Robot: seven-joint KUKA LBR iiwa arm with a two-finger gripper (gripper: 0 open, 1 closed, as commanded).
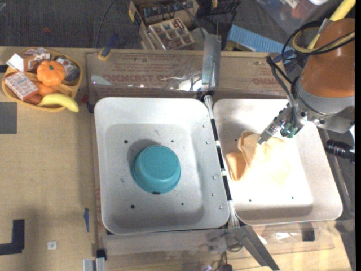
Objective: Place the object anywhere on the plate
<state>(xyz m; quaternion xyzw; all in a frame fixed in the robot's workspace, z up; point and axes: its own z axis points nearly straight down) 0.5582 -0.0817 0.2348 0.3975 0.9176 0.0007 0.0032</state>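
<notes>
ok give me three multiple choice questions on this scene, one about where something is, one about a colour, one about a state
1. Where does the cloth lie?
A. in the left bin
B. in the right bin
C. on the bench outside the bins

2. What colour is the plate?
A. red
B. teal
C. black

3. How does the plate stand in its bin?
A. stacked on the cloth
B. leaning on the bin wall
C. alone, upside down, apart from the cloth

Answers:
1 B: the tan cloth lies in the right bin, with the gripper at its upper edge.
2 B: it is plainly teal against the white left bin.
3 C: it sits near the middle of the left bin, its base turned up.
</notes>
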